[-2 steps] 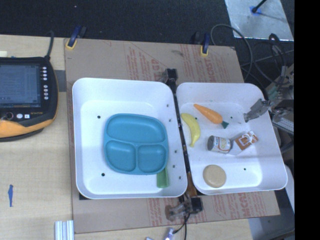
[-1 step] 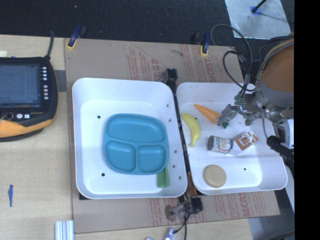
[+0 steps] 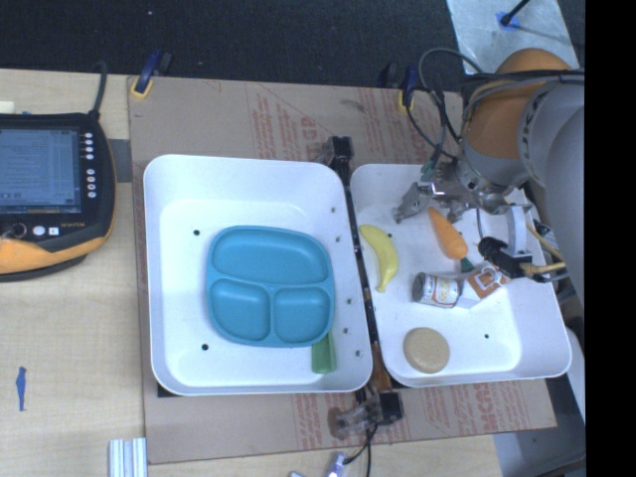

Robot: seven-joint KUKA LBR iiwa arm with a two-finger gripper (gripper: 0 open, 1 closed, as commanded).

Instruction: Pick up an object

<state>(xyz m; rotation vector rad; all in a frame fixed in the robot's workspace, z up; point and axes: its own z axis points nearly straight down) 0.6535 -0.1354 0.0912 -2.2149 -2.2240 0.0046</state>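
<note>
In the camera view, the shallow white right-hand bin [image 3: 537, 361] serves as the landmark. The grey arm's end effector [image 3: 422, 199] hangs over that bin's far left part; whether it is spread or pressed together cannot be told from this slant, and nothing shows pinched in it.

The orange carrot-shaped toy [image 3: 448, 235] lies just beside the end effector, toward the bin's middle, and looks like the likeliest target. The yellow plastic banana [image 3: 380, 254] rests along the bin's left wall. A small labelled can on its side [image 3: 440, 289] and a small brown-and-white carton [image 3: 485, 280] lie nearly touching at the bin's centre, and a round tan disc [image 3: 426, 350] sits near the bin's front edge.

To do the step well, the arm should centre over the carrot's thicker middle, close across its narrow width, and descend clear of the can.
</note>
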